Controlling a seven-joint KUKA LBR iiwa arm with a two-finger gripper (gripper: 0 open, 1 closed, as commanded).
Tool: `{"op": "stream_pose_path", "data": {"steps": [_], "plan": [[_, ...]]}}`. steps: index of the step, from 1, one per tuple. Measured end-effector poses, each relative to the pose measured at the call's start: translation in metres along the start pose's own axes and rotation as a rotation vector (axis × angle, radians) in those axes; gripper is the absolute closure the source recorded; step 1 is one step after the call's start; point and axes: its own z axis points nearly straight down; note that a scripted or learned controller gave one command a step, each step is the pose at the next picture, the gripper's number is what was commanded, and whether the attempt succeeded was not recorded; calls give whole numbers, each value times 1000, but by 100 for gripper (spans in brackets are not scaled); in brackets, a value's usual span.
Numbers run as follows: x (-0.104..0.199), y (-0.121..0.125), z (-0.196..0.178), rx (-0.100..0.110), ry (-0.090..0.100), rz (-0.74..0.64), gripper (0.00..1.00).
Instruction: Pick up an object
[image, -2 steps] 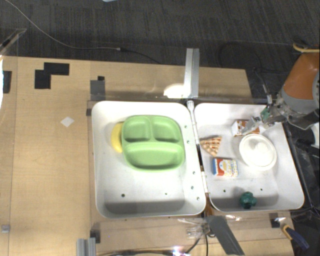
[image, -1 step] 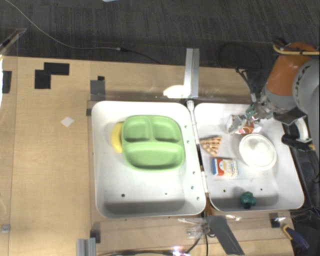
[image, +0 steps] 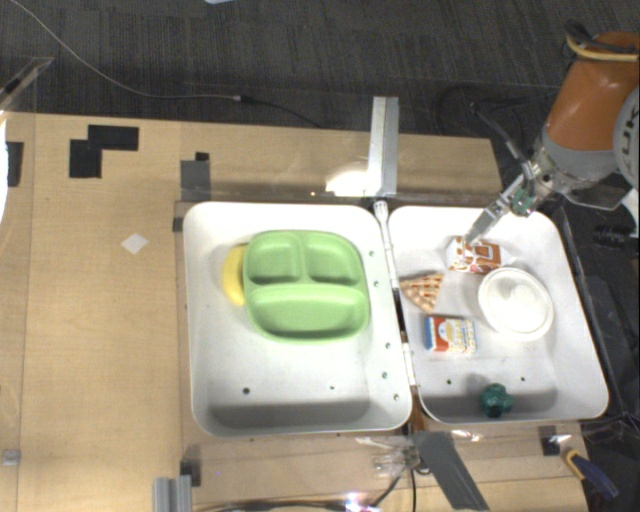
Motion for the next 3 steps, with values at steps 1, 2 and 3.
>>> {"op": "stream_pose_path", "data": {"steps": [1, 2, 3], "plan": [[4, -3, 95, 7, 3, 175, 0], [45, 1, 95, -6, -4, 417, 0], [38, -24, 87, 3, 2, 504, 0]]}}
